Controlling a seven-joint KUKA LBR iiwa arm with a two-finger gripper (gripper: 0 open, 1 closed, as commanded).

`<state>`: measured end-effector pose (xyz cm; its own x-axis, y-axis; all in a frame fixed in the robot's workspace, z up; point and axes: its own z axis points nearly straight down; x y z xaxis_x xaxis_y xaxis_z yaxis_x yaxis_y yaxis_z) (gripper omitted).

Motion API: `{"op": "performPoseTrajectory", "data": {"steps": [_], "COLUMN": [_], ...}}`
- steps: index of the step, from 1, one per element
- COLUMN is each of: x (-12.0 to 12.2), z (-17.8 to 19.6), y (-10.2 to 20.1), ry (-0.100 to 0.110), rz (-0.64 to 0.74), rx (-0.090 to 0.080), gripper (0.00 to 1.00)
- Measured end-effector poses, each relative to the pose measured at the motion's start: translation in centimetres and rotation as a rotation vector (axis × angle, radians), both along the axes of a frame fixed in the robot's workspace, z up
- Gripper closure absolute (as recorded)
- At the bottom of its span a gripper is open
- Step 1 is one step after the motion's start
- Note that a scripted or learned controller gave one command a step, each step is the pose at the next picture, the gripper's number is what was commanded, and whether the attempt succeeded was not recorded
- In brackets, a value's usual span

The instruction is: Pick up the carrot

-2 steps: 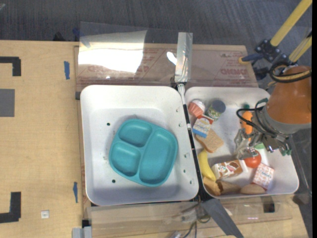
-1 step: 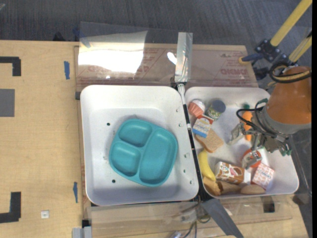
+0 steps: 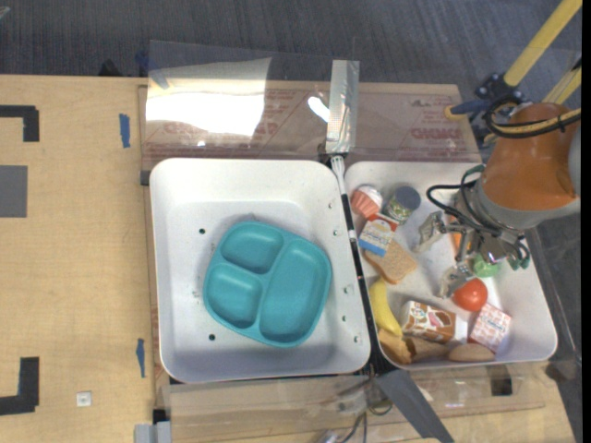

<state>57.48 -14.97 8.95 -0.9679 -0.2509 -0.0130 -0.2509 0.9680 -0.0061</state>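
The carrot [image 3: 459, 245] shows as a short orange strip in the right bin [image 3: 540, 317], with a green tuft [image 3: 486, 266] just to its right. My gripper [image 3: 454, 252] hangs straight over it below the orange wrist band [image 3: 528, 169], and its dark cables and metal parts cover most of the carrot. Whether the carrot is gripped cannot be made out.
Around the gripper in the right bin lie a red tomato [image 3: 471, 295], a banana [image 3: 385, 307], a slice of bread [image 3: 397, 263], a small tin [image 3: 404, 199], a cup [image 3: 367, 199] and several packets. The left bin [image 3: 175, 201] holds a teal divided plate [image 3: 268, 282].
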Motion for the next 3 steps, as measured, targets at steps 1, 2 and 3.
{"op": "performPoseTrajectory", "data": {"steps": [1, 2, 3], "x": [2.8, 3.3, 8.3], "z": [0.0, 1.4, 10.6], "y": [-0.2, -0.1, -1.1], "ry": [0.001, -0.014, -0.002], "rz": [0.217, 0.214, 0.425], "rx": [-0.001, -0.002, -0.004], "gripper": [0.0, 1.0, 1.0]}}
